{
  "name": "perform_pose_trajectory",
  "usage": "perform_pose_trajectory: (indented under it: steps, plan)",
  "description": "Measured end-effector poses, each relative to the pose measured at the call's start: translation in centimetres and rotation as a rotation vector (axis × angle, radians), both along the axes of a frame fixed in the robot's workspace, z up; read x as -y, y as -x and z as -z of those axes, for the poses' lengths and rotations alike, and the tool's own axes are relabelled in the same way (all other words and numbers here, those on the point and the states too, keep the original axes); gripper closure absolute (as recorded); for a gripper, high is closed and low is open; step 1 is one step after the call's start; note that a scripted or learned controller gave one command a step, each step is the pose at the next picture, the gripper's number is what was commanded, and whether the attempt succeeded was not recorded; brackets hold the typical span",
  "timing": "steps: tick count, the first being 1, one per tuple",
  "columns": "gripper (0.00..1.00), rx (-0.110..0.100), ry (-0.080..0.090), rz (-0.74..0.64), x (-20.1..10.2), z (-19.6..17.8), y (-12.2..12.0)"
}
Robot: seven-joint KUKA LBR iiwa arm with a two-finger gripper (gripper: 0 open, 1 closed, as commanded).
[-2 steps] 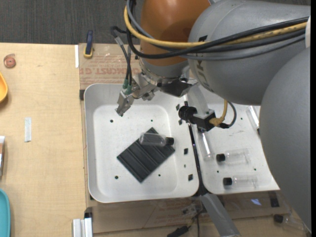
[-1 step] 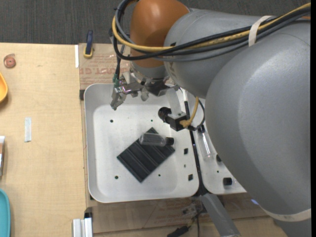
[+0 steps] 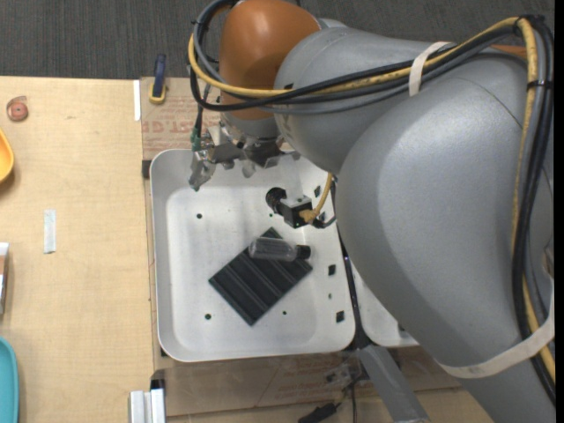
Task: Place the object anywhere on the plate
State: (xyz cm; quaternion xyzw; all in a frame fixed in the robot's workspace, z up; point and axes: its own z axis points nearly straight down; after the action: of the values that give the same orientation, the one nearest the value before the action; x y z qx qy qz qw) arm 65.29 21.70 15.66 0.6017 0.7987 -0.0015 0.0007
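A black ridged plate [image 3: 256, 285] lies at a slant in the middle of the left white bin [image 3: 176, 324]. A small dark, partly see-through cylinder [image 3: 278, 251] lies on its side on the plate's upper corner. My gripper [image 3: 223, 166] hangs over the bin's far left corner, up and to the left of the plate and apart from the cylinder. The bulky grey arm with its orange band [image 3: 264, 33] hides the right bin and most of the gripper's body.
A black fitting with a yellow cable [image 3: 291, 205] hangs just above the plate's far corner. The tan bench top [image 3: 79, 236] spreads to the left with a small white strip [image 3: 49, 232], an orange rim and a teal rim at its left edge.
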Motion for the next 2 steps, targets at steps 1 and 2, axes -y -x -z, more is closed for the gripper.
perform_pose_trajectory:
  steps: [1, 2]
  plan:
    - [0.00, 0.000, 0.000, 0.173, -0.3, 2.4, -0.6]
    - [0.00, -0.002, 0.001, 0.452, -0.3, 6.6, -0.3]
